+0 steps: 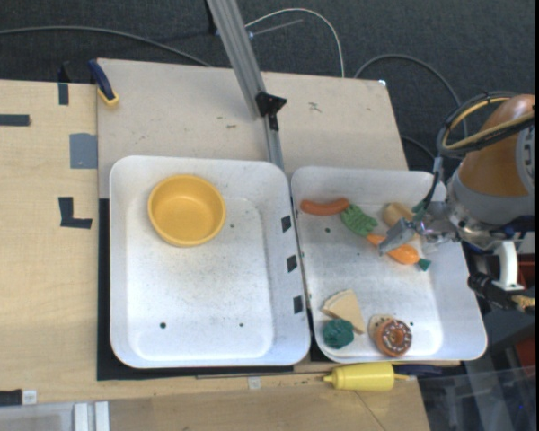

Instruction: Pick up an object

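In the right bin [449,326] my gripper [395,238] reaches in from the right, low over the upper right part. Just below its tip lies an orange carrot piece [403,256] with a small teal end. A beige lump [395,212] sits just above the tip, and a green vegetable [359,218] with an orange bit lies to its left. A red-orange sausage [324,206] rests near the bin's upper left. Nothing is visibly held by the gripper.
Lower in the right bin are a sandwich wedge [344,306], a teal lump [338,333] and a sprinkled donut [393,335]. A yellow bowl [187,208] stands in the left bin [207,321]. A yellow mustard bottle [364,377] lies on the bench below the right bin.
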You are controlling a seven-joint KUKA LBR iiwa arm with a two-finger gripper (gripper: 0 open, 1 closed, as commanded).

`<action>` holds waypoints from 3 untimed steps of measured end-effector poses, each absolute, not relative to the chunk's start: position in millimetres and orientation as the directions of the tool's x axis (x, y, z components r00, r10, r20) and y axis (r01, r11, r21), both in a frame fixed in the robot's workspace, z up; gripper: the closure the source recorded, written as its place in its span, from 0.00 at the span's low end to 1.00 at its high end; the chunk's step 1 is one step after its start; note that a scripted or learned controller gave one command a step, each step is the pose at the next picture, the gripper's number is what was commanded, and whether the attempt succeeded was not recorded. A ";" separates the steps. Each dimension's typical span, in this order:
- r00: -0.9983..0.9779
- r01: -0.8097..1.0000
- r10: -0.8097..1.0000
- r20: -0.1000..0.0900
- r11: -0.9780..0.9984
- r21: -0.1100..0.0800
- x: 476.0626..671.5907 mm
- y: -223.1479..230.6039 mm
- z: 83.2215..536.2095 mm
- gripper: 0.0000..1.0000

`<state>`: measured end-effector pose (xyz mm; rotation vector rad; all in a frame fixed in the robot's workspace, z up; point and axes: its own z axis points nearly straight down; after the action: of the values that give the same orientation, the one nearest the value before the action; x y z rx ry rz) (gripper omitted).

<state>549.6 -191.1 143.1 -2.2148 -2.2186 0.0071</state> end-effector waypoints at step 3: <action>-0.002 1.000 1.000 -0.001 0.003 0.004 551.6 -182.1 161.8 1.00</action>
<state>551.6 -182.1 161.8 -2.2215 -2.2271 -0.0032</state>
